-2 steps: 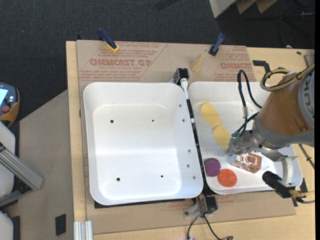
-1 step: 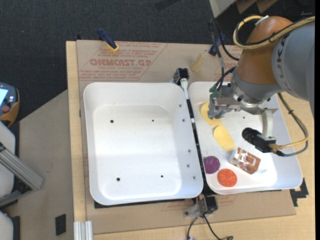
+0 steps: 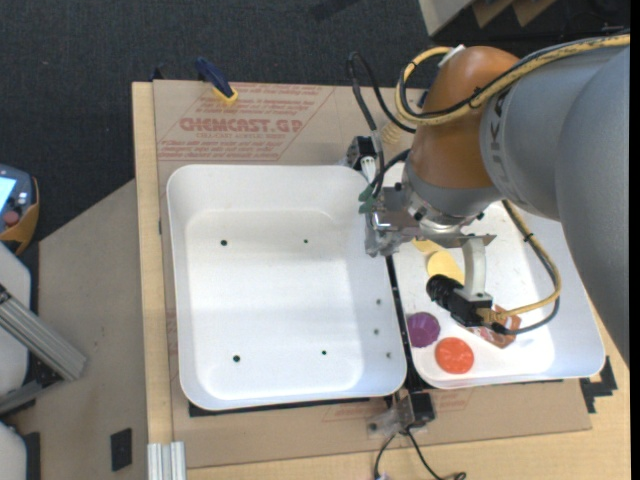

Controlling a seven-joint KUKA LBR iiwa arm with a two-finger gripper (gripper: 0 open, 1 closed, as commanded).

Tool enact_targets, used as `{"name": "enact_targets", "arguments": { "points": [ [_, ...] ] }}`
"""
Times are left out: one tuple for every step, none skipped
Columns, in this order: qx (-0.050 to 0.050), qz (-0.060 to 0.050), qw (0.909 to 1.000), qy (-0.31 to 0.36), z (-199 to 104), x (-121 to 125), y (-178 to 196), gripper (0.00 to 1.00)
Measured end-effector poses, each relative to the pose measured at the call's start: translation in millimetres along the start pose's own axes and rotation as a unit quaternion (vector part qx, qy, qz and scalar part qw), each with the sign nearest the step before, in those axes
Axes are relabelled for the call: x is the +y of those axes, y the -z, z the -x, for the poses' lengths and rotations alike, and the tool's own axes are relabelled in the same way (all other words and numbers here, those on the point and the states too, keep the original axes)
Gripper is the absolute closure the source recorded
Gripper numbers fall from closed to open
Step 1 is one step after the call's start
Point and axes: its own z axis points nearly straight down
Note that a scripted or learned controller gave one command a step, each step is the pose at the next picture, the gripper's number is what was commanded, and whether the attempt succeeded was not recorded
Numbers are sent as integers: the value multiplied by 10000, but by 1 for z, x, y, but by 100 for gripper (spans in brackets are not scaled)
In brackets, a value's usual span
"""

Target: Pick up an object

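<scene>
Orange round object point(image 3: 455, 355) beside purple ball point(image 3: 423, 329)

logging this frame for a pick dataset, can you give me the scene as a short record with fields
arm: grey arm with orange band, reaching in from the right, wrist over the right bin
bins: left shallow white bin; right shallow white bin, partly covered by the arm
objects in right bin: small purple rounded piece and orange-red round piece, close together near the front left corner; yellow piece, partly hidden under the wrist
object held: cannot tell
base: brown cardboard sheet with red print under the bins
</scene>
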Motion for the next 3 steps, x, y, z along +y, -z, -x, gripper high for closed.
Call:
{"name": "enact_targets", "arguments": {
  "points": [
    [-5,-5,10000,-5,-72,-24,5,100],
    [21,120,9999,-8,-151,4,271,100],
    [0,75,10000,-34,-150,-3,351,100]
  ]
}}
